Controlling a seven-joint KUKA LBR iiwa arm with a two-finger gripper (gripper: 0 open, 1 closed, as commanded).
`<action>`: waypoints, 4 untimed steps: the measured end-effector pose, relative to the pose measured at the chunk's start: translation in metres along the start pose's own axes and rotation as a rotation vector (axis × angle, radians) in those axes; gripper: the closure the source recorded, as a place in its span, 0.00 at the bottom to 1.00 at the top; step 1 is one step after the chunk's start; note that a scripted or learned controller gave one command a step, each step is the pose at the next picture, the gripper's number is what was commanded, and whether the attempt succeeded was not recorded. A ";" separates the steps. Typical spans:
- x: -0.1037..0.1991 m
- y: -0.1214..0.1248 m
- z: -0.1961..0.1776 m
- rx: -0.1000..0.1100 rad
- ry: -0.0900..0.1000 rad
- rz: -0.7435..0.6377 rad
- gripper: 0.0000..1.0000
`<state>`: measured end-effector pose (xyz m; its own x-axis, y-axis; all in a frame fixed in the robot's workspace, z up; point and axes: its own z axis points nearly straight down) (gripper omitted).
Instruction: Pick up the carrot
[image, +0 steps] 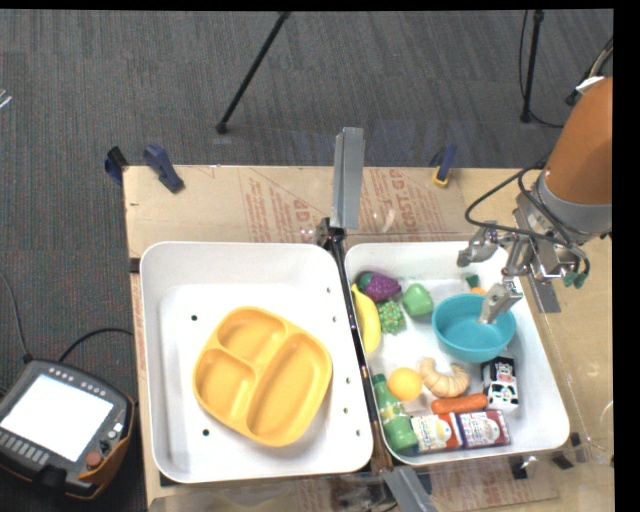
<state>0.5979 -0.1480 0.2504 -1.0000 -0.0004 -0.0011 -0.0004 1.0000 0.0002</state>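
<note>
The left bin (160, 300) held 1 yellow divided plate (262, 374), well apart from the blue bowl (474, 328) that sat in the right bin (556, 400). Left of the bowl lay a banana (366, 318), a purple piece (381, 287) and 2 green pieces (417, 299). Below and left of the bowl sat a lemon (405, 384) and a knobbly tan piece (446, 377). The carrot (459, 404) lay below the bowl, on its side, touching the tan piece above and a red packet (483, 428) below, with a small black-and-white carton (501, 382) just beside its right end.

The carrot looked like a light, stiff plastic toy, smooth and likely a little slippery, not fragile. Its narrow middle looked the best place to take hold, across the short width, though the neighbours crowded both long sides.

The gripper (497, 302) hung over the bowl's right rim, well above the carrot; 1 finger showed, so whether the fingers were apart or together could not be told.

Red print on the cardboard bench (250, 200) beyond the bowl, and the packet's label, were too small to read
</note>
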 end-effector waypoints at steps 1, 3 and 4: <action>0.047 0.044 0.165 -0.001 0.006 0.145 0.00; 0.070 0.062 0.162 0.006 -0.002 0.296 0.00; 0.043 0.066 0.163 0.001 0.001 0.270 0.00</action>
<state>0.5554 -0.0822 0.0873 -0.9640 0.2659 -0.0002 0.2659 0.9640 -0.0004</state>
